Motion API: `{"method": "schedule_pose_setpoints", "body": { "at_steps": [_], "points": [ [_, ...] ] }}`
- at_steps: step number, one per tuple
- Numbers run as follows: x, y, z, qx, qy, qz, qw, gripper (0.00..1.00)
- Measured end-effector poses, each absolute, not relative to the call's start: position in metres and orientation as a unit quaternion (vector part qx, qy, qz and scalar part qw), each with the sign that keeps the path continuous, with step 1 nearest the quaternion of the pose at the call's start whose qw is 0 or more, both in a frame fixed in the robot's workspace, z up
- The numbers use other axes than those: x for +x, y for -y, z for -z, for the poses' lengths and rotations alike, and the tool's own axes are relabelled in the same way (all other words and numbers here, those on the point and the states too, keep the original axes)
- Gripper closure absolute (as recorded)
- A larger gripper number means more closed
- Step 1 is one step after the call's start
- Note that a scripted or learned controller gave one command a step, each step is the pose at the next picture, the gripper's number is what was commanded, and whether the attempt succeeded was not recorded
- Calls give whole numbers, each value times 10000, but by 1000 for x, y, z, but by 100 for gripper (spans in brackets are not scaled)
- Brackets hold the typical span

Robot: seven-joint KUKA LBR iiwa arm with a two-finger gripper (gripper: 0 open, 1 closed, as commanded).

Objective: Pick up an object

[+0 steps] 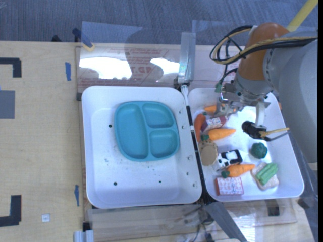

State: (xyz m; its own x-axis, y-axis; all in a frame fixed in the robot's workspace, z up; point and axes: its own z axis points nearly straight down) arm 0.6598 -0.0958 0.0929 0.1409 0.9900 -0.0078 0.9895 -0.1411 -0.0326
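My gripper [228, 106] hangs low over the far part of the right bin [290, 150], under the arm's orange band. Right below and beside it lie a small orange piece [210, 109], a red and white packet [216, 121], a red toy [200, 121] and an orange carrot [221, 133]. Nothing shows clearly between its tips; the wrist hides them.
Nearer the front of the right bin lie a tan piece [208, 153], a black and white toy [229, 158], a second carrot [240, 170], a green ball [259, 149], a green and white piece [266, 174] and a red checked box [229, 186]. The left bin [96, 150] bears a teal divided plate [147, 130].
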Motion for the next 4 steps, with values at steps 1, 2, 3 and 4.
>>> {"method": "schedule_pose_setpoints", "body": {
  "at_steps": [1, 2, 3, 4],
  "points": [
    [670, 21, -191, -7205, 6934, 52, -37, 100],
    [632, 87, -189, -5736, 8191, -4, -4, 100],
    [633, 85, -189, -5728, 8197, 1, 1, 0],
    [661, 101, -103, -5963, 8027, 32, -63, 0]
  ]
}}
